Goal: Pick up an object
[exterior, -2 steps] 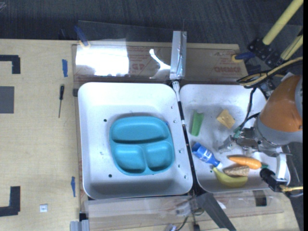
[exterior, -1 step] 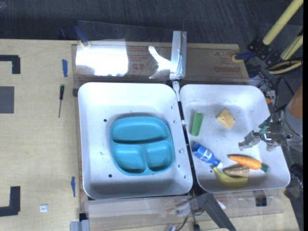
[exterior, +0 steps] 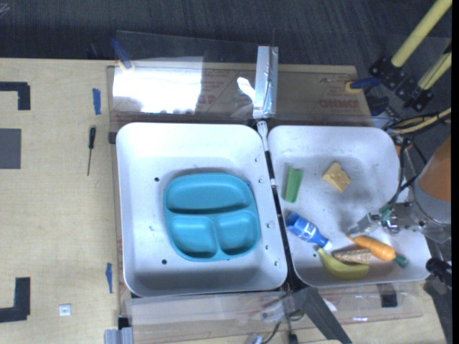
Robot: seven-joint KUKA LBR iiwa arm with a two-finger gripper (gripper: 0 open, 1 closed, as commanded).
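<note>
The arm [exterior: 436,185] comes in from the right edge of the frame and is mostly cut off there; only a grey mass and a patch of its orange band show. The gripper [exterior: 374,222] sits low over the right bin [exterior: 315,138], in its lower right part, amid a tangle of metal and cable. Whether it is parted or closed cannot be told at this size, and nothing is visibly clamped in it.

Just below the gripper lies a carrot [exterior: 374,248], orange and tapered, pointing left to right, with a small green end at its right. Touching its lower side is a brown, dark-speckled piece [exterior: 353,255] too small to identify, and under that a yellow banana [exterior: 341,264], curved along the bin's lower rim. To their left lies a blue bottle [exterior: 306,231] with a white band, tilted on its side near the divider. Higher up are a green block [exterior: 293,183], standing lengthwise, and a tan chunk [exterior: 336,177], well apart from the gripper.

The left bin [exterior: 136,192] holds a blue tray [exterior: 211,214] with three compartments, lying flat in its middle.
</note>
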